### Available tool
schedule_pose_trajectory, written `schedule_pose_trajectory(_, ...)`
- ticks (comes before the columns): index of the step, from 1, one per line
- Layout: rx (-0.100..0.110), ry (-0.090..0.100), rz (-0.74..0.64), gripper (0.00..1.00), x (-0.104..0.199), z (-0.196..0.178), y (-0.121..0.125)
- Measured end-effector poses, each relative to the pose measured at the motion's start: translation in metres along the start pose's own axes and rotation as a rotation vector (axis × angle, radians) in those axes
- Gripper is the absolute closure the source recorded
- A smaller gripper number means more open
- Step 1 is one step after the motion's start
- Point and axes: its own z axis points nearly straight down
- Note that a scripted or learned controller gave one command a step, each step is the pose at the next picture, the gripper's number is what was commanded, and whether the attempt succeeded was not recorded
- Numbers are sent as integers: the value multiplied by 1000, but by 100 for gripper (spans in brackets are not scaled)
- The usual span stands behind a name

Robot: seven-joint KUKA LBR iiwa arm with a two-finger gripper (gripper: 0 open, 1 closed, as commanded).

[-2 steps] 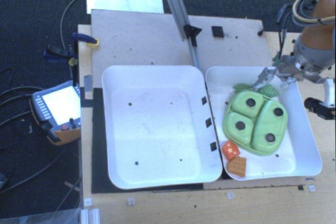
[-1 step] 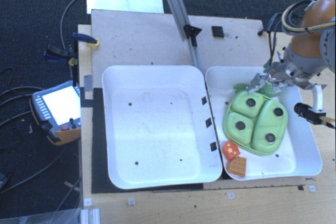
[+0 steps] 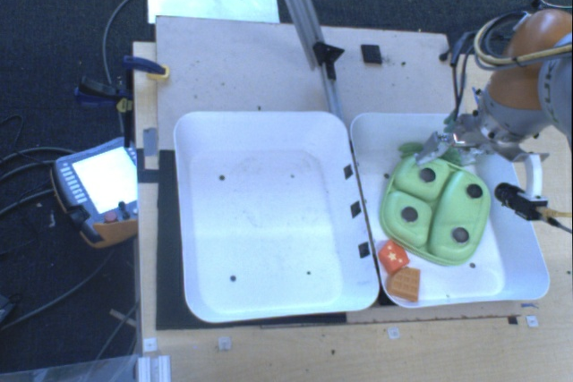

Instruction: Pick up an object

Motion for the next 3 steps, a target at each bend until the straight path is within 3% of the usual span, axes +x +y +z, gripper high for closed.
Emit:
schedule_pose_trajectory(1,-8,-2,-2,100,0,-12,2)
schedule_pose_trajectory(2,5,2,-1,100,-1,-77,8)
schedule_pose_trajectory(3,6,2,-2,100,-1,-129,10)
